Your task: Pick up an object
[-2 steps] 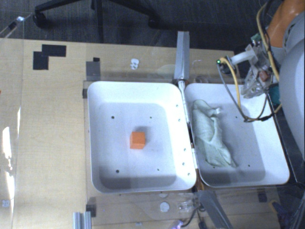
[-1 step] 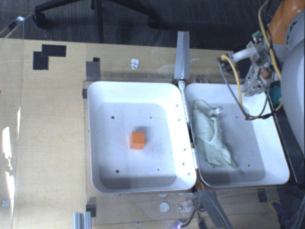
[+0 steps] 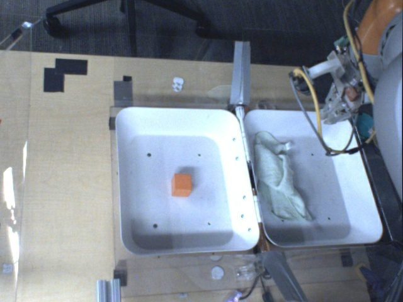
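Observation:
A small orange cube (image 3: 182, 185) sits near the middle of the left white bin (image 3: 135, 134). A crumpled pale grey-green cloth (image 3: 277, 178) lies along the left side of the right white bin (image 3: 359, 231). My gripper (image 3: 337, 109) hangs at the upper right, above the back right corner of the right bin, well apart from both the cloth and the cube. Yellow and black cables loop around it.
A grey metal divider post (image 3: 240, 74) stands between the bins at the back. The wooden bench (image 3: 56, 187) stretches to the left with black marks on it. A chair base (image 3: 129, 5) stands on the dark floor behind.

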Tool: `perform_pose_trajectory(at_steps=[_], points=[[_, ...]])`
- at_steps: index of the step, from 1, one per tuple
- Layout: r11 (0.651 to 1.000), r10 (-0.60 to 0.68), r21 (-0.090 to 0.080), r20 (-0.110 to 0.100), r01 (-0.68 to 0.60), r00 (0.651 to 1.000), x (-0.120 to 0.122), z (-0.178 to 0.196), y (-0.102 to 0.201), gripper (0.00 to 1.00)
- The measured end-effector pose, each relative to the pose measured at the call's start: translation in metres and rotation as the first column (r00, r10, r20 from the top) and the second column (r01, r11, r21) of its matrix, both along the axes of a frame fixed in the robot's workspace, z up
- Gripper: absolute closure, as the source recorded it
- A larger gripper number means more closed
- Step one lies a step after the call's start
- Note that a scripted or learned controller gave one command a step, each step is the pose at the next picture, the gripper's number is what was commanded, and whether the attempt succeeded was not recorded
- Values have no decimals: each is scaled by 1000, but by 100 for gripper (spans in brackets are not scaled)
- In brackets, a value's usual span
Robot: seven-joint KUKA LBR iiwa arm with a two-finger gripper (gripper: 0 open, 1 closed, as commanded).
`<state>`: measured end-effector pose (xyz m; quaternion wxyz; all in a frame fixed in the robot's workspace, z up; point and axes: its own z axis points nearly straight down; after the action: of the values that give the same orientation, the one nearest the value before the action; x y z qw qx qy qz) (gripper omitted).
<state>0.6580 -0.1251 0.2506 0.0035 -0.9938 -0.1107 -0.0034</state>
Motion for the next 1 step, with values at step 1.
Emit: perform_pose_trajectory(at_steps=[1], points=[[1000, 5, 2, 1, -5, 1000, 1, 10, 2, 100]])
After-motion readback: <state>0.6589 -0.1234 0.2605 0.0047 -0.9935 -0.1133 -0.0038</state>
